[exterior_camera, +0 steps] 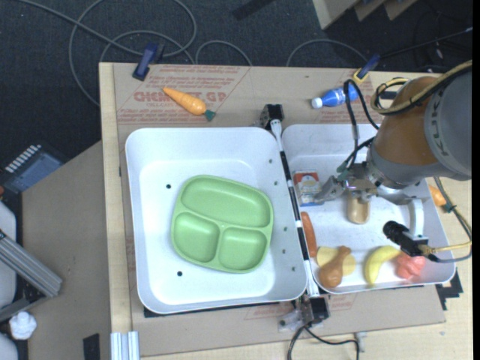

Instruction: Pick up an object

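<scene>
a toy pear (pixel 334 265), a banana (pixel 381 262) and a pink toy (pixel 409 268) lie along the near wall of the right bin (pixel 330 137). the tool (pixel 351 194) hangs above a tan piece (pixel 358 210) mid-bin; i cannot tell its grip. a green tray (pixel 222 223) sits in the left bin (pixel 142 171).

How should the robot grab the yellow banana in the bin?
Probably across the middle of the banana, coming straight down from above. It lies flat on the floor of the right bin, curved and narrow, so fingers would fit either side of its width. The pink toy sits close on its right, so stay toward the banana's left half.
</scene>
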Available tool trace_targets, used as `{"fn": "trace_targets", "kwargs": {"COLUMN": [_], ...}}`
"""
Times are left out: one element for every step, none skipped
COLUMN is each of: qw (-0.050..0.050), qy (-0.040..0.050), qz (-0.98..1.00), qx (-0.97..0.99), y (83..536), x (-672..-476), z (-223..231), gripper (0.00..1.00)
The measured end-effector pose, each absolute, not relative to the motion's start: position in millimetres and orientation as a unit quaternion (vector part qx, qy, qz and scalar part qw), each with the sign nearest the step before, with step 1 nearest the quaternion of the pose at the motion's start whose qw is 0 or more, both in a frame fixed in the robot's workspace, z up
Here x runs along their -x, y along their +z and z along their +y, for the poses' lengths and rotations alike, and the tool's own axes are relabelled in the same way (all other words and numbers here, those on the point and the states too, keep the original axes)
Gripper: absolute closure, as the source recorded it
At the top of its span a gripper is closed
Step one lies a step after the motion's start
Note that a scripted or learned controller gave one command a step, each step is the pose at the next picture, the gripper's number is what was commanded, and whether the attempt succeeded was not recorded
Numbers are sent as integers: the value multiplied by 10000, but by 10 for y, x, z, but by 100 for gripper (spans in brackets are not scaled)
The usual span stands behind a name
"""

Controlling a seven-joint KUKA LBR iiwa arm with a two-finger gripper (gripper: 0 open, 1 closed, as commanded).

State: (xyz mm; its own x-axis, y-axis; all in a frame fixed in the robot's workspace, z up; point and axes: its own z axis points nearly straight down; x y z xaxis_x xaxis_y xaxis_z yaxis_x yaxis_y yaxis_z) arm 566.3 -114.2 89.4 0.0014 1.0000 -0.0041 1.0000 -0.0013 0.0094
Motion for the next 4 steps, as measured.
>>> {"fn": "trace_targets", "kwargs": {"qw": [34, 32, -3, -48], "qy": [12, 14, 60, 57], "qz": [7069, 7069, 7098, 7100], "qx": [-7073, -7073, -7043, -7041], "y": [876, 878, 881, 867], "x": [-5511, -5257, -4841, -5491], "z": [-1474, -1978, -2118, -2151], "gripper": [0, 0, 0, 0]}}
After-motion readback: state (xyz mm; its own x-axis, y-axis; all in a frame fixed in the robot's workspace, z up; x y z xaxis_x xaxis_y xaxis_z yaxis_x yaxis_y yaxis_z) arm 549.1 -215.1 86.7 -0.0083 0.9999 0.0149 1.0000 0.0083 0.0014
